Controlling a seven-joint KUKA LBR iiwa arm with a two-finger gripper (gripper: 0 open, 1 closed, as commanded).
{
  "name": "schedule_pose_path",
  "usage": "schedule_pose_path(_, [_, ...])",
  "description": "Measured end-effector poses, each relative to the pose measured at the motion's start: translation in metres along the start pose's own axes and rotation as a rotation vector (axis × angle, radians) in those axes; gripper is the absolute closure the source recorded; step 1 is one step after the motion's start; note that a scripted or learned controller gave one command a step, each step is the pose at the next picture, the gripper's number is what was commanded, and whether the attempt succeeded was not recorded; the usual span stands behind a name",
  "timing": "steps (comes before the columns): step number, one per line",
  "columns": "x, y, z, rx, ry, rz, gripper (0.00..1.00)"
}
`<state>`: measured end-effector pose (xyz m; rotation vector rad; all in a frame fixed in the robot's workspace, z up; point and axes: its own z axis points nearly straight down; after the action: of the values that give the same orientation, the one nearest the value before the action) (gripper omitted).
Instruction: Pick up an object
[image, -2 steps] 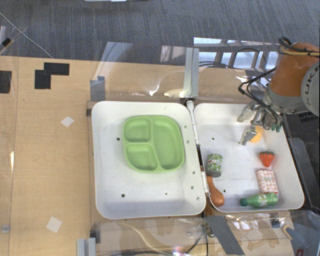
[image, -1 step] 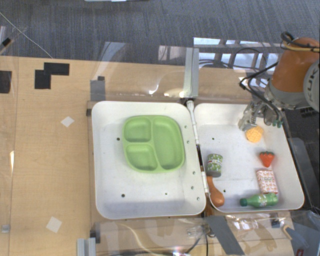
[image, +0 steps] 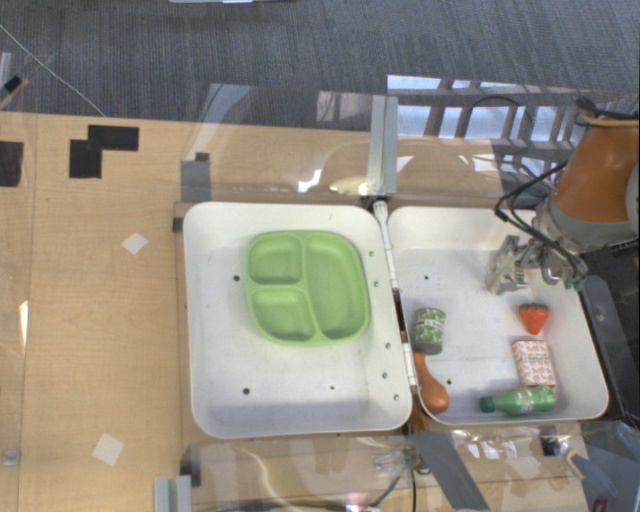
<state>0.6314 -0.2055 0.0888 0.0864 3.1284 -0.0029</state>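
The wooden desk (image: 90, 330) carries two shallow white bins side by side. The left bin (image: 215, 400) holds a green divided plate (image: 304, 286) with three compartments, lying flat near the bin's middle. The right bin (image: 450, 250) holds the smaller things, gathered toward its near and right parts.

The arm (image: 600, 185), grey with an orange band, reaches in from the right over the far right corner of the right bin. Its end effector (image: 512, 272) hangs above the bin floor, well apart from every object; nothing sits between its fingers, and whether they are spread or pressed together cannot be told from this angle.

A green bottle (image: 518, 402) lies on its side near the bin's near right corner. Just beyond it stands a small red and white carton (image: 533, 362), close to the bottle. An orange-brown piece, shaped like a drumstick (image: 430, 385), lies against the bin's left wall. A small can with a green label (image: 429, 329) stands just beyond that piece. A small red strawberry-like toy (image: 535, 318) sits beyond the carton, nearest to the end effector.
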Motion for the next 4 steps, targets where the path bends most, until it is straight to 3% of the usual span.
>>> schedule_pose_path(1, [-0.036, 0.052, 0.0, -0.003, -0.002, -0.001, 1.0])
schedule_pose_path(2, [-0.031, 0.098, 0.0, -0.003, 0.001, 0.12, 1.0])
schedule_pose_path(4, [-0.038, 0.099, -0.029, -0.003, -0.024, 0.112, 1.0])
